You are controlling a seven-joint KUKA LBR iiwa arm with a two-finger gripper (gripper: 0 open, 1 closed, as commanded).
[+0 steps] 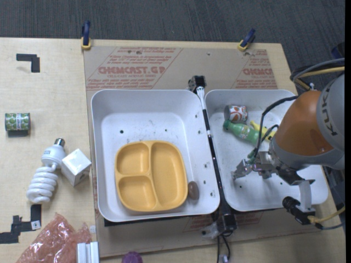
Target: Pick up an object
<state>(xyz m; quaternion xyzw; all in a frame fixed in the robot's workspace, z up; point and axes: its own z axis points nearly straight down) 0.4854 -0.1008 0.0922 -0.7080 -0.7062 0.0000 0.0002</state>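
The right bin holds a small red and white can near its back wall. A green bottle lies just in front of the can, with a yellow item beside it. My gripper hangs low over the bin's floor, in front of the bottle and apart from it. I see nothing in the gripper. The orange band of the arm covers the bin's right part.
The left bin holds a yellow divided plate and a small brown object at the plate's right. On the bench to the left lie a spiral light bulb, a white cube and a green can.
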